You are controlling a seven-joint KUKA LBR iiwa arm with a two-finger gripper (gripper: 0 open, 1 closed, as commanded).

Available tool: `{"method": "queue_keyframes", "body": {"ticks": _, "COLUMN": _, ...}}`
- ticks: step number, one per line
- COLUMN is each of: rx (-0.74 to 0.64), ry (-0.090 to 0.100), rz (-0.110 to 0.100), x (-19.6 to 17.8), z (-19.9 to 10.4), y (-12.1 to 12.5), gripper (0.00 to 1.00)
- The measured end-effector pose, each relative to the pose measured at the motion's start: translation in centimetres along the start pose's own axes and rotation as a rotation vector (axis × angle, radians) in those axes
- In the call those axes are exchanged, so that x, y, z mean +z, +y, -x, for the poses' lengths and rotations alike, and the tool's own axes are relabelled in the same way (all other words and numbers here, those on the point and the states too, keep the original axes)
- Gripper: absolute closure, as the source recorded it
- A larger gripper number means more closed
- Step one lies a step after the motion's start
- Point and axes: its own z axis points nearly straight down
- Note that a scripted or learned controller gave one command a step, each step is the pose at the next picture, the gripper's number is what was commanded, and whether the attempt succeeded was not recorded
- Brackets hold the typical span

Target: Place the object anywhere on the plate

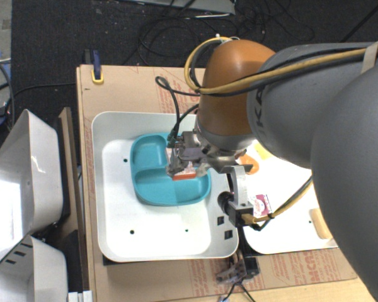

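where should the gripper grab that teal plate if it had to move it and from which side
Probably the plate's raised outer rim on its left edge, coming straight down from above. The plate lies flat in the left bin, so only the rim offers a lip to pinch. The left edge is bare, while the gripper and a small orange object crowd the right.

grey arm (327, 112); orange band (236, 68); yellow cable (290, 68); black cable (173, 99)

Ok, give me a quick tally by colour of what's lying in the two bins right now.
Teal: 1, the divided plate in the left bin
Orange-red: 1, a small object at the gripper, over the plate
Orange: 1, a piece in the right bin
Pink and white: 1, a packet
Tan: 1, a block
Total: 5
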Motion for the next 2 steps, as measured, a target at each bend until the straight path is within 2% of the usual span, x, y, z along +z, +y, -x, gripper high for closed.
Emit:
{"method": "queue_keyframes", "body": {"ticks": 1, "rx": 0.005, "ry": -0.003, "rz": -0.003, "x": 0.53, "z": -0.77, "y": -0.03, "gripper": 1.00}}
{"method": "queue_keyframes", "body": {"ticks": 2, "rx": 0.006, "ry": -0.002, "rz": -0.003, "x": 0.51, "z": -0.73, "y": -0.02, "gripper": 0.00}}
